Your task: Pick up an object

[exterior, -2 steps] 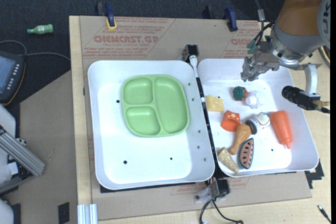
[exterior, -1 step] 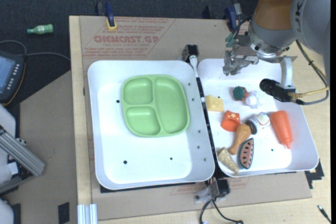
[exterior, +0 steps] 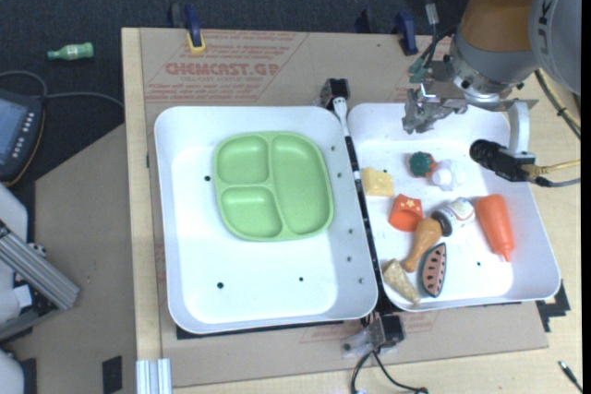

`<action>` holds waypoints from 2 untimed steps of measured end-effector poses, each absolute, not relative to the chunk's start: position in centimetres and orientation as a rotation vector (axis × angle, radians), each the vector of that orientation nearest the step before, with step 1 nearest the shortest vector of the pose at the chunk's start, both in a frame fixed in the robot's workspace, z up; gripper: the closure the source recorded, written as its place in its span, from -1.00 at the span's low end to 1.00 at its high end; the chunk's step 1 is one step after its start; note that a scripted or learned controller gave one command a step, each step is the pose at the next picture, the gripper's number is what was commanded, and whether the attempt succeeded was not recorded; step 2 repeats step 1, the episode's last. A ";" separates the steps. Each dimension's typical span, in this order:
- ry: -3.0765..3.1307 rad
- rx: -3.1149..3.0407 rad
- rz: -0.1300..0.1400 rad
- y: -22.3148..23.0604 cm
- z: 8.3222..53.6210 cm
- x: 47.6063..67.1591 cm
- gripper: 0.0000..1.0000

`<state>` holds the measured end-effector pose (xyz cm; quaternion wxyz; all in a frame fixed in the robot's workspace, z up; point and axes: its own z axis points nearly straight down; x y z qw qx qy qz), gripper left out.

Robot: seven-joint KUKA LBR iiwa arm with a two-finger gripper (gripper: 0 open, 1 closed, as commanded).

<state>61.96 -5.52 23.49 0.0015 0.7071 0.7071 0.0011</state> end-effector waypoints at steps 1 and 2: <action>2.221 2.217 0.002 -5.5 22.4 63.2 1.00; 2.221 2.217 0.002 -5.5 22.4 63.2 1.00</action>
